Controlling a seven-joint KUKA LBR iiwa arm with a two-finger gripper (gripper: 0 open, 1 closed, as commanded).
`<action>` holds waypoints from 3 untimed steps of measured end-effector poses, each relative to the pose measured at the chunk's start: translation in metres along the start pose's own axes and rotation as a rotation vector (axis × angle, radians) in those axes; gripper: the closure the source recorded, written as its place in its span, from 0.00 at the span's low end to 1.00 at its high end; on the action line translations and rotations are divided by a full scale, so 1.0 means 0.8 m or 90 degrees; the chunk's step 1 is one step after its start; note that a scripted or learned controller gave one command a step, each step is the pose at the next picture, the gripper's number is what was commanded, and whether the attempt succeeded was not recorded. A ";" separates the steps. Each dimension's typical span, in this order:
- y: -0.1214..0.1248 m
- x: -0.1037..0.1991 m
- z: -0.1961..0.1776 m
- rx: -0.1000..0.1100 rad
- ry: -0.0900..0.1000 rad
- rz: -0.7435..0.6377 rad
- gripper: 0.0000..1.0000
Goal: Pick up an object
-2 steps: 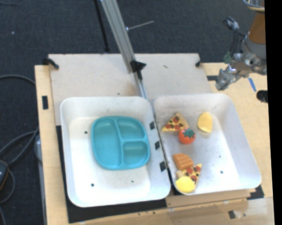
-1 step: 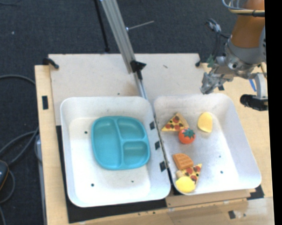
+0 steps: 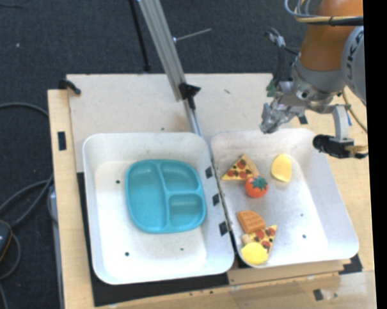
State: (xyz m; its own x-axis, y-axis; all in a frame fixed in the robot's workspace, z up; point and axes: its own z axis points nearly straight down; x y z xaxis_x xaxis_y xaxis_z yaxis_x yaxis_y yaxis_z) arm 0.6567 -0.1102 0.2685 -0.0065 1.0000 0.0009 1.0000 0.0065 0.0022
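The claw [image 3: 270, 125] hangs over the right bin's [image 3: 323, 196] far rim near its far-left corner; whether it is apart or together cannot be told. Below, a pizza slice [image 3: 240, 170], tomato [image 3: 256, 187] and yellow piece [image 3: 282, 168] cluster mid-bin, while the right side lies bare. A teal plate [image 3: 164, 195] fills the left bin [image 3: 105, 186].

Teal tray [image 3: 165, 195], red tomato [image 3: 256, 187], yellow lemon [image 3: 253, 253], white bins [image 3: 104, 154], orange-banded grey arm [image 3: 329, 29]
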 end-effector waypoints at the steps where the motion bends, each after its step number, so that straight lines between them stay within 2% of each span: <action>1: -0.009 0.054 -0.003 0.001 0.000 0.000 1.00; 2: -0.023 0.125 0.014 0.002 0.000 -0.001 1.00; 3: -0.035 0.185 0.007 0.001 0.001 -0.001 1.00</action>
State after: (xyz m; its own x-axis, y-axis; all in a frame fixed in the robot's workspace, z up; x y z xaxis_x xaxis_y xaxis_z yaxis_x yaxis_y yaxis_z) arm 0.6275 0.0375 0.2631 -0.0077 1.0000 0.0021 1.0000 0.0077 0.0002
